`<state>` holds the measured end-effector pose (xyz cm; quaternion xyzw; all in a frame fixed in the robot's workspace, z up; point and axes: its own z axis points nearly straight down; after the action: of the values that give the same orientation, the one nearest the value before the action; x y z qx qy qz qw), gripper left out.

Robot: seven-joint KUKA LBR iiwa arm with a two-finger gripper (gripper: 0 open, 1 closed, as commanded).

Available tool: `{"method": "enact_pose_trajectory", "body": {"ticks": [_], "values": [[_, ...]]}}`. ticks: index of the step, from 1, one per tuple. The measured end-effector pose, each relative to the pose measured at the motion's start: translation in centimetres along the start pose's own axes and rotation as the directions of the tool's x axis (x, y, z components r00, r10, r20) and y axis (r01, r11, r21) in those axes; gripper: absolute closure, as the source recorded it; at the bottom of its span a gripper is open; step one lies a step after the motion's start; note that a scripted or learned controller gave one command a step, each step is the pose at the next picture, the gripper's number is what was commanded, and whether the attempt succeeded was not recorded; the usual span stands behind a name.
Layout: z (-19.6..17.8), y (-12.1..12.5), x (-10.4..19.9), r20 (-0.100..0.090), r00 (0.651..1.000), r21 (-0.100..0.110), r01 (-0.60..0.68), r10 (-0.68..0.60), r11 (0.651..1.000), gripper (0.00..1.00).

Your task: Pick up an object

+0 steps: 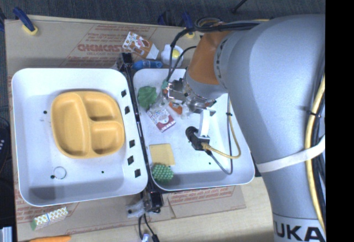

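My gripper (171, 94) is down in the right bin (221, 175), at its upper middle, under the grey arm with the orange band. Its tip is among a cluster of small things: a green leafy piece (147, 95), a clear packet with red print (162, 118) and a small orange-red item (176, 107). The arm hides the tip. Farther down the bin lie a pale yellow square slice (162, 153) and a green knobbly round object (162, 172).
The left bin (27, 125) bears a yellow divided plate (88, 122). A black divider strip (134, 125) runs between the bins. Behind the bins sit a printed carton (136, 43) and a blue item (146, 63). A black cable (218, 152) loops over the right bin's floor.
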<state>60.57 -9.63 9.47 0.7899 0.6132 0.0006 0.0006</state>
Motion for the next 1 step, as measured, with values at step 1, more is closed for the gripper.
{"method": "enact_pose_trajectory", "body": {"ticks": [1], "values": [[-1.08,0.07,0.17,-0.004,1.0,0.001,0.005,-0.005,1.0,1.0]]}}
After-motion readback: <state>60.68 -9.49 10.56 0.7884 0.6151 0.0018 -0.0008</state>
